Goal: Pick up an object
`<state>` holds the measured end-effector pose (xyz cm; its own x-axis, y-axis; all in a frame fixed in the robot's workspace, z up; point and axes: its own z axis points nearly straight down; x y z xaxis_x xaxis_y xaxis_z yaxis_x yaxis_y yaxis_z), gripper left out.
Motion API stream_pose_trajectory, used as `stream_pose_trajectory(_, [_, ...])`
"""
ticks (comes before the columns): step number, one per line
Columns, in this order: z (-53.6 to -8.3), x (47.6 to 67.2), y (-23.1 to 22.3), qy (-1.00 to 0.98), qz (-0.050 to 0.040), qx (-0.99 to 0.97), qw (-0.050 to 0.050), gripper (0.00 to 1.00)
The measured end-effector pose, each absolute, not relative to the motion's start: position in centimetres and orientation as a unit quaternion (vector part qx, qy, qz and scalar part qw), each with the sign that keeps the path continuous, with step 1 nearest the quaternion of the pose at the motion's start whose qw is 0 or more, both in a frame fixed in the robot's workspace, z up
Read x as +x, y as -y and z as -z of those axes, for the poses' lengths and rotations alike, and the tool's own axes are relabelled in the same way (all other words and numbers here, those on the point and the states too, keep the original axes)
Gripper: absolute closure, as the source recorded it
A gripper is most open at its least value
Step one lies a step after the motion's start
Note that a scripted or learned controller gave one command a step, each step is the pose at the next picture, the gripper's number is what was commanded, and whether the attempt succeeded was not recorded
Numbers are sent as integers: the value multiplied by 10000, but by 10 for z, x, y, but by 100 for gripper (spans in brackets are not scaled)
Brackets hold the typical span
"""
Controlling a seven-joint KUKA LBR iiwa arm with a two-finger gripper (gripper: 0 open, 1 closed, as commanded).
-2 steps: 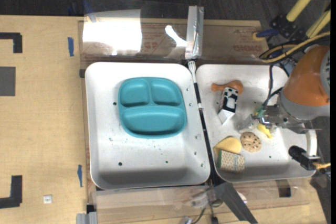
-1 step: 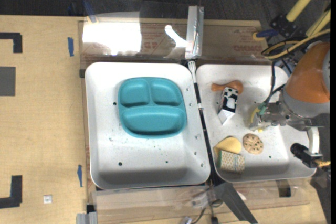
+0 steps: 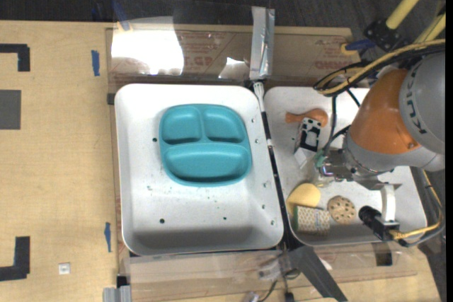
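A teal divided tray (image 3: 205, 143) lies in the left bin (image 3: 134, 173). The arm (image 3: 396, 124) hangs over the right bin (image 3: 410, 212), near a cookie (image 3: 341, 208) and a yellow sponge (image 3: 305, 194).

Faint reddish print on the cardboard panel (image 3: 202, 53) behind the bins, under clear plastic; too blurred to read; no other legible text.

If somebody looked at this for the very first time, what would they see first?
Probably the bright teal divided plate, lying alone in the middle of the left white bin. Next, the big grey arm with its orange band, reaching from the right over the right bin. Below it sits a little pile of toy food at that bin's near edge: a yellow piece and a round speckled cookie.
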<state>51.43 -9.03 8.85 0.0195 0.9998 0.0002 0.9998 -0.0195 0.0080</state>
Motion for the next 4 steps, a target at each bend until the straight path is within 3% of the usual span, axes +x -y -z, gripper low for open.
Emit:
stream_pose_trajectory(1, [-270, 519, 59, -8745, -15, 4849, 31, 100])
stream_pose_trajectory(2, [-275, 515, 44, -9936, -7, 1127, 24, 100])
stream_pose_trajectory(3, [-348, 491, 41, -9951, -5, 987, 49, 100])
stream_pose_trajectory(4, [-347, 491, 41, -9951, -5, 986, 31, 0])
